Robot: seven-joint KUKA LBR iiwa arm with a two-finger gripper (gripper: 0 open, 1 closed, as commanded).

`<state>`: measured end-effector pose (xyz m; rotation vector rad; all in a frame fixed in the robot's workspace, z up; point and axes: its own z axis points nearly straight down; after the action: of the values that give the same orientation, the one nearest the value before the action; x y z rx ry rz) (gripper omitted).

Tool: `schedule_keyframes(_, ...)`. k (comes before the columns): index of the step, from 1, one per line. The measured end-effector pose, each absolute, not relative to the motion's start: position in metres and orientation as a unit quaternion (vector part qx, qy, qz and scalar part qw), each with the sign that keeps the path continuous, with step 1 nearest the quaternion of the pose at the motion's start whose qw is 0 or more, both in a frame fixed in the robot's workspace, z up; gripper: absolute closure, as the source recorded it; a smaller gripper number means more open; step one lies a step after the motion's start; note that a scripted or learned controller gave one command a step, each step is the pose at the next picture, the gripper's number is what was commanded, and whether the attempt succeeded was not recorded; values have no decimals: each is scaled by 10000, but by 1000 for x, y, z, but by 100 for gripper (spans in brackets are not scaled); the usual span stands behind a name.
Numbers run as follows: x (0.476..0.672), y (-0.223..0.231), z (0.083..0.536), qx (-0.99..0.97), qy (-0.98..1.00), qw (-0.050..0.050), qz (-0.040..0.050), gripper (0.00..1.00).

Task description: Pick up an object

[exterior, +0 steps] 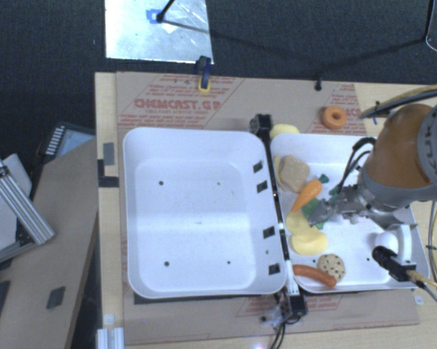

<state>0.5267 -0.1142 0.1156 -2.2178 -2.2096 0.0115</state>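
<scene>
Two white bins sit side by side on the bench; the left bin (196, 209) shows bare floor, while the right bin (363, 257) holds toy food. Reaching in from the right, the arm (403, 158) covers much of the right bin's far side. Its gripper (321, 211) hangs low over the bin's left part, just beside the carrot (306, 194) and above the pale yellow pieces (306, 237); the dark fingertips blur together, so how the jaws stand cannot be told. A bread slice (294, 171) lies near the carrot. At the near edge rest a cookie (331, 267) and a sausage (313, 274). Outside the bin, a doughnut (334, 116) sits on the board, and a lemon (284, 131) peeks at the bin's far rim.
</scene>
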Motion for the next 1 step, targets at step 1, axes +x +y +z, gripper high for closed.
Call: schedule_keyframes(1,585,-92,83,-7047,-7095,-12,-10,0)
